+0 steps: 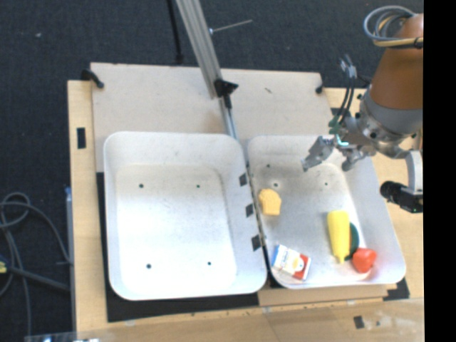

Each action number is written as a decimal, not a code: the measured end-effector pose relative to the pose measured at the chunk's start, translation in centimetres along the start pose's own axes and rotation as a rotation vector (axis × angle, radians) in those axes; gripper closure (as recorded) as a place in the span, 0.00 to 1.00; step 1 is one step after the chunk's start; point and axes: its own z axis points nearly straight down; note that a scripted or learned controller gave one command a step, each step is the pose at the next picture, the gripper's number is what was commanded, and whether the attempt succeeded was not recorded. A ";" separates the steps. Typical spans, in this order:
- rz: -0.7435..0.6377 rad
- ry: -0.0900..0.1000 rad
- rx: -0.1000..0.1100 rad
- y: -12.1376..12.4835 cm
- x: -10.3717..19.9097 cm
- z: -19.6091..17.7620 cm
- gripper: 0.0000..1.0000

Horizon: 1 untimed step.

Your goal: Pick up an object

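So the gripper (332, 154) is hanging over the back part of the right bin (377, 198), up near its far rim. Its two fingers (313, 155) are spread apart — one points down-left, the other sits further right — and there's just bare white bin floor showing between them. Nothing clamped, nothing touching that I can make out. The arm (395, 77) comes in from the right, orange band sitting above the grey wrist with some cables looped on top.

The stuff to pick is all in that same right bin, toward the near half and well apart from the gripper. A small yellow block (269, 202) sits by the left wall, close to the divide between the bins. A longer yellow object (338, 235) lies lengthwise toward the near right corner, with something dark green (353, 234) tucked just beside it and a red object (363, 259) touching or nearly touching its near end. A little red-and-white carton (291, 263) lies at the near left corner, tilted.

The left bin (121, 191) sits right next to it on the table (157, 91) — a slanted metal rail (199, 34) crosses above the back.
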 end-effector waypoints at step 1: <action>0.001 0.000 -0.005 0.1 0.0 -0.2 0.00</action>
